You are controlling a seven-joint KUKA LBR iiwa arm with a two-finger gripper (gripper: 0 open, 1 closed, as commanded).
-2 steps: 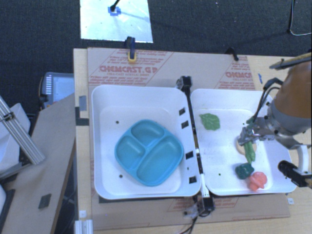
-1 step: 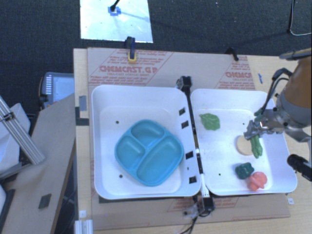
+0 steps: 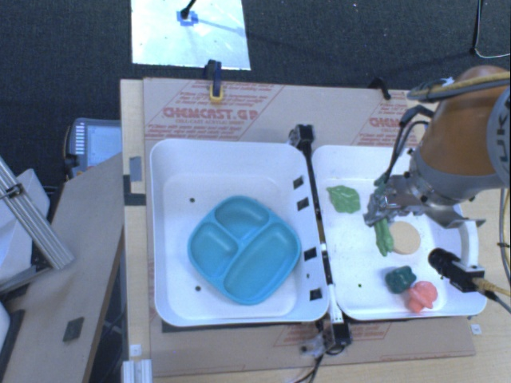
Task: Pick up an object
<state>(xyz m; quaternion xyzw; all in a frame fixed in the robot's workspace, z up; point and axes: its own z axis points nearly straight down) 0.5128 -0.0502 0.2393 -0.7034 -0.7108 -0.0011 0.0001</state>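
Brown board [image 3: 239,110] carries my two white bins side by side, with dark carpet [image 3: 64,38] beyond it. Nearest the camera, by the front right corner of the right bin [image 3: 351,282], sits a pink lump [image 3: 421,295], with a teal lump [image 3: 400,278] just beside it on the left. From there bare white floor runs along the front wall to the bin's left side.

Next back lies a tan disc [image 3: 406,238]. A green strip [image 3: 384,238] lies along its left edge, touching it as far as I can see. My gripper [image 3: 378,211] hangs at the strip's far end, pointed down. I cannot tell how far open it is, or whether it has hold of the strip. My arm [image 3: 463,146] reaches in from the right over the bin's right wall, wrist bent down toward the middle of the bin.

Just left of the gripper and a little farther back lies a green leaf [image 3: 345,199], apart from the strip. Behind it the floor is bare up to the far wall.

Across the ridge [image 3: 313,214] where the bins meet, a blue plate [image 3: 243,248] lies flat and cornerwise in the left bin [image 3: 164,214], bare floor round it. Farthest off, a grey sheet [image 3: 190,22] lies on the carpet.
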